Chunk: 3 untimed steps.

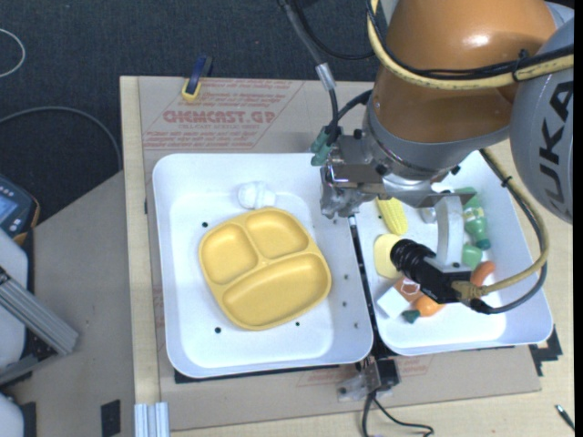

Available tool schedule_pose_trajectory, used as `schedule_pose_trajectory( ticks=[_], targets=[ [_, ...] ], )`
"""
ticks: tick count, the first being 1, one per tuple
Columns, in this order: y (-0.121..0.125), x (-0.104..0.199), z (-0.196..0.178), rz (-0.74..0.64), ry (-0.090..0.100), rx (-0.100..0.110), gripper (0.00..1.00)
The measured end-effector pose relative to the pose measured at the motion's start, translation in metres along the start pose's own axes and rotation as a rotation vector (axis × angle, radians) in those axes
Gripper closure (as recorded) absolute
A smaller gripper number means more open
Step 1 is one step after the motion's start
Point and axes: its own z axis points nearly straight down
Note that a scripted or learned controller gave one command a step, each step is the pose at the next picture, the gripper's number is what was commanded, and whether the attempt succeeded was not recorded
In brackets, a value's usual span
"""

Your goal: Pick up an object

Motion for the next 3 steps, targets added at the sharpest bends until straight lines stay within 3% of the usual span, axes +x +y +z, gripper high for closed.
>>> schedule_pose_trajectory(
  ticks=[1,2,3],
  targets=[
    [-0.001,-0.004,-0.001,0.009,-0.007,0.015,1.00],
    [-0.005,-0.013,0.105,0.013,-0.011,0.030,1.00],
    [-0.002,-0.006,0.082,0.009,-0.007,0.015,1.00]
  ],
)
